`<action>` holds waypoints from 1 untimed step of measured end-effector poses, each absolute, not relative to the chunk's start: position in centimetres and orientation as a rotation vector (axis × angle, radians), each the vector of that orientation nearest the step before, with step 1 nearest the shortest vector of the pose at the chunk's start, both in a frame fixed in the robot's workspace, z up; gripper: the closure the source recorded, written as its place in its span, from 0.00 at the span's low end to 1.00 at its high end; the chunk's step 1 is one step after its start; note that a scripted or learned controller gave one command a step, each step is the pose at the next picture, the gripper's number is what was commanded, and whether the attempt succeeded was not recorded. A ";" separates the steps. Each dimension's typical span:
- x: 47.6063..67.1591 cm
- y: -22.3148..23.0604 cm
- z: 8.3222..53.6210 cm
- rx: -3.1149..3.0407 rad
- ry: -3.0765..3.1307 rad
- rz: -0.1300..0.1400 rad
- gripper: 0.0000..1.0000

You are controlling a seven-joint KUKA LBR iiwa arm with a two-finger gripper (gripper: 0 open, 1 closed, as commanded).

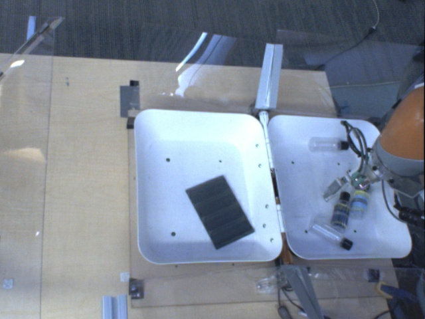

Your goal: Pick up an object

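White bins: you have 2 shallow white plastic bins side by side on the pale wooden table (73,178), the left bin (153,244) and the right bin (292,138).
Left bin contents: 1 dark grey ribbed rectangular slab (220,211) lies flat, its long axis slanting from upper left to lower right.
Right bin contents: a clear plastic tube (324,143) near the far rim, a clear tube with a black cap (331,234) near the front rim, and a small dark bottle (341,214) beside a small blue-and-yellow item (359,201).
Hand: the metal 2-finger hand (346,185) hangs over the middle of the right bin, below the grey arm with the orange band (405,135).
Hand state: you cannot tell from this slant whether it is released or clenched; nothing is plainly seen between its tips.
Key relation: the small bottle lies just toward the front of the hand, long axis roughly front to back, so it looks the nearest candidate.
Judgement: you likely need a short drop there; the slab is well apart, across the divider.
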State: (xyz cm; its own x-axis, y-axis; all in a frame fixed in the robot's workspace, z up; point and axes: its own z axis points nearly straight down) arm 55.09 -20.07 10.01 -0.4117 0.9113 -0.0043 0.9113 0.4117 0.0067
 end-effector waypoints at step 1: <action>53.7 -20.5 9.0 1.680 2.640 0.009 0.00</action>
State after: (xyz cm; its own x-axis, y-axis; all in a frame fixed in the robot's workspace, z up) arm 53.73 -20.50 9.03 -0.4238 0.9057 -0.0072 0.9057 0.4238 0.0116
